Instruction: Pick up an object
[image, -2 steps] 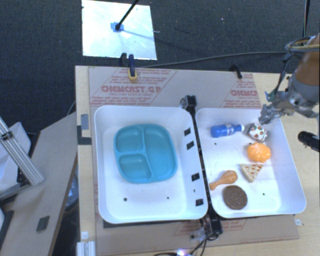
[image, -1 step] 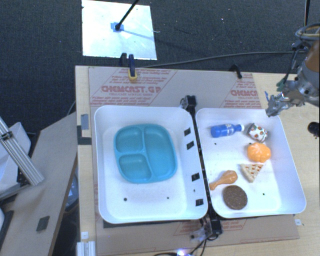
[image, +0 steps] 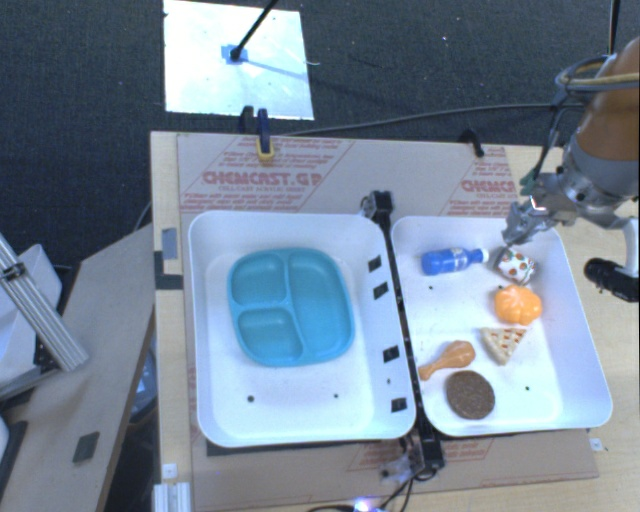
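The arm reaches in from the right, its gripper (image: 521, 226) low over the far edge of the right bin (image: 575, 330); whether it's wide or narrow, I cannot tell. Just below sits a spotted white ball (image: 515, 266), with a blue bottle (image: 450, 261) beside it. Nearer lie a small orange pumpkin (image: 518, 305), pizza slice (image: 505, 343), drumstick (image: 447, 358) and brown cookie (image: 470, 394). A blue divided plate (image: 290, 305) fills the left bin (image: 215, 400).

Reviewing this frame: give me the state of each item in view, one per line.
Gripper: above the right bin's far edge, holding nothing visible.
Blue bottle: lying on its side.
Spotted ball: resting just below the gripper.
Orange pumpkin: sitting untouched.
Blue divided plate: flat in the left bin.
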